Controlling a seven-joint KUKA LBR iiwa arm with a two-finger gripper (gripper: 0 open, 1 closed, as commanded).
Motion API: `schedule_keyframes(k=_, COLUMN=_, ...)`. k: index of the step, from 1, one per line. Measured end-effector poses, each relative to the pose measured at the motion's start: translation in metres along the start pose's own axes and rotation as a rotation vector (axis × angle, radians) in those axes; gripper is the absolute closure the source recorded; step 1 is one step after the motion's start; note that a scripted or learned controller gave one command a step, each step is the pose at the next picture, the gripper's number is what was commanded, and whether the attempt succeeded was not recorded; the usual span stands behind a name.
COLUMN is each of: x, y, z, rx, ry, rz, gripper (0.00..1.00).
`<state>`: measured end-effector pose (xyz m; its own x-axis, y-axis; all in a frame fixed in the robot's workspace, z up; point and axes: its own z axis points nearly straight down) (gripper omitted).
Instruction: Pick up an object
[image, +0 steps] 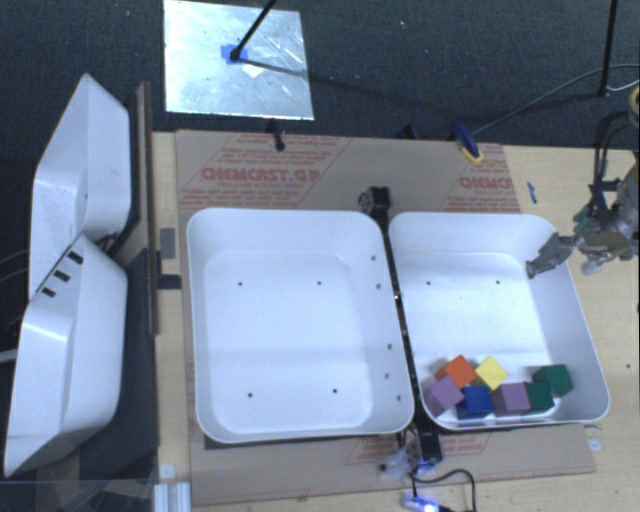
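Observation:
Several small blocks lie huddled in the near corner of the right bin (480, 280): an orange block (460, 370), a yellow block (491, 373), a blue block (476, 400), two purple blocks (513, 397) and a green block (553, 380). My gripper (567, 263) hangs over the right bin's far right rim, well away from the blocks. It is open, one finger (543, 260) reaching in over the bin, and nothing is between the fingers.
The left bin (290, 320) sits beside the right one, with a dark divider between them. Both rest on a cardboard sheet (330, 165). White housings (70, 290) stand at the far left. A foil sheet (238, 60) lies behind the bins.

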<state>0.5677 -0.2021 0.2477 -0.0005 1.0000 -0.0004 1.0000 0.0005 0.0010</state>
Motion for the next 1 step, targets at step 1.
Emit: schedule_keyframes(k=1, x=-0.011, y=0.0905, z=-0.0007, rx=0.001, ry=0.001, rz=-0.002, gripper=0.0)
